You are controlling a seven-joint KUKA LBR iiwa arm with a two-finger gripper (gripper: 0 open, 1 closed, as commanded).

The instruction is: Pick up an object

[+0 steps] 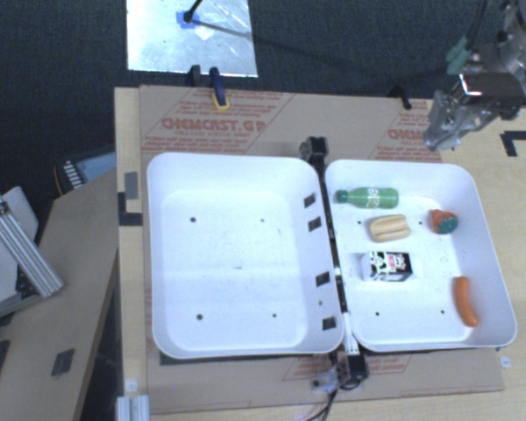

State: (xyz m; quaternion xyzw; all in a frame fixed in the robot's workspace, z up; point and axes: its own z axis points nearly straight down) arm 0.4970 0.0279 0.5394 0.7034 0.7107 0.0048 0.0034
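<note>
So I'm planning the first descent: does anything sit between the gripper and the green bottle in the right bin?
Nothing visible does. The gripper hangs above the bench past the right bin's far rim, and the green bottle lies just inside that rim. The bread roll and milk carton lie nearer the camera.

The left bin (pixel 232 257) offers wide open floor. In the right bin (pixel 482 209), a green bottle (pixel 368 198), bread roll (pixel 389 228), red-green fruit (pixel 444 222), black-and-white carton (pixel 388 266) and sausage (pixel 464 301) crowd the far and right parts; its near-left floor is free.
</note>
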